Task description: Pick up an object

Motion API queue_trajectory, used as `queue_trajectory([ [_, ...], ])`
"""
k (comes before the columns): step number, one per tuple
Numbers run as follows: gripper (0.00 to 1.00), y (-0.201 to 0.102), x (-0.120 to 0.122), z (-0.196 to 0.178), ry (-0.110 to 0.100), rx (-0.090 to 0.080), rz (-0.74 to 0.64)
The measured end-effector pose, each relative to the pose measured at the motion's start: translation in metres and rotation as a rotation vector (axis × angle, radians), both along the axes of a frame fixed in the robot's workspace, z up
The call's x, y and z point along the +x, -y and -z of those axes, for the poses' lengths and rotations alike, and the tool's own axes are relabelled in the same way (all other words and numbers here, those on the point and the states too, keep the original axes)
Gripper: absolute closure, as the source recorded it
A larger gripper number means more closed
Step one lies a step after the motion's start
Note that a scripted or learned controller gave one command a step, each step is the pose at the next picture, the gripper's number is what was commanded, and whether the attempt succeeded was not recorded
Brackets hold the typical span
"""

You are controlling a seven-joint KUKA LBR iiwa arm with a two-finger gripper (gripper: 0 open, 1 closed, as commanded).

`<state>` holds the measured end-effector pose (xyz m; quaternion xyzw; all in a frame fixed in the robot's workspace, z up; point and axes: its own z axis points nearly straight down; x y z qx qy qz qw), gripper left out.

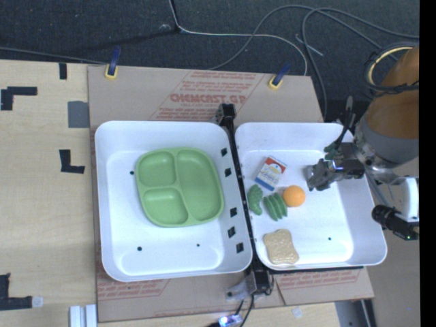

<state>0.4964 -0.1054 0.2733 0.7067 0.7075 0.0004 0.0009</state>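
The right bin (pixel 354 244) holds a small blue, white and red carton (pixel 270 174), an orange ball (pixel 293 196), two green vegetable pieces (pixel 266 203) and a tan slice of bread (pixel 280 246). My gripper (pixel 319 177) hangs over the right bin's middle, just right of and slightly above the orange ball. No object shows between it and the bin floor. The arm's grey wrist and orange band reach in from the right edge.
The left bin (pixel 116 251) carries a green divided plate (pixel 180 187). A black divider (pixel 235 182) runs between the bins. Cables lie across the dark cloth behind the bench. Bare floor in the right bin lies right of the bread.
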Motion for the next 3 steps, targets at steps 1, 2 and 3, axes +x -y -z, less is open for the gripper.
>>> queue_trajectory([
  [1, 1.0, -0.048, 0.0, 0.016, -0.004, 0.001, -0.004],
  [2, 1.0, -0.101, 0.008, 0.013, -0.003, 0.002, -0.006],
  [3, 1.0, -0.157, 0.008, 0.015, -0.004, 0.002, -0.006],
])
